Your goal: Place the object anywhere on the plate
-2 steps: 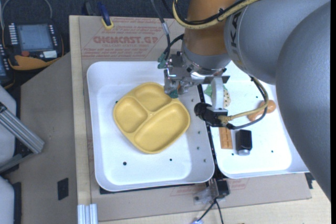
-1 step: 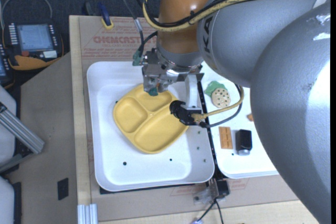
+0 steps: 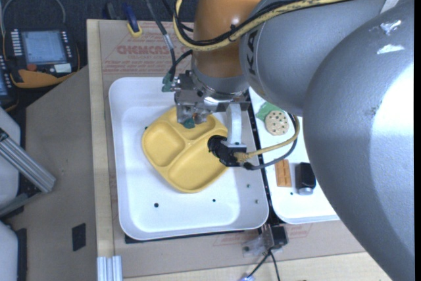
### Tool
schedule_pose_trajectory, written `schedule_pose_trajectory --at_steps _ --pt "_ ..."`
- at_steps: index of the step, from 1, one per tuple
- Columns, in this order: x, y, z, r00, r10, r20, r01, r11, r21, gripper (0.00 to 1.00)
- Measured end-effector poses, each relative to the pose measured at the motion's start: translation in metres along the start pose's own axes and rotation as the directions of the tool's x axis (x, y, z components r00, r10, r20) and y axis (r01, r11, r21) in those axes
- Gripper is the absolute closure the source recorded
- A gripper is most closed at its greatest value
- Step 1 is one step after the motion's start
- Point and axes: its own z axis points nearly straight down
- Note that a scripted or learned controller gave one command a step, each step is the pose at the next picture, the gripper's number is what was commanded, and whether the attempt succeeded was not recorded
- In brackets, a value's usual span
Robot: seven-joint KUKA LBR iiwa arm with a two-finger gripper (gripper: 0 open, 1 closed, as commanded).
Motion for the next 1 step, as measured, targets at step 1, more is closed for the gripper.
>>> schedule_pose_trajectory --at_steps 1 --pt "0.0001 0.0002 -0.0006 1.0 0.0 -0.001 0.0 1.0 -0.001 0.0"
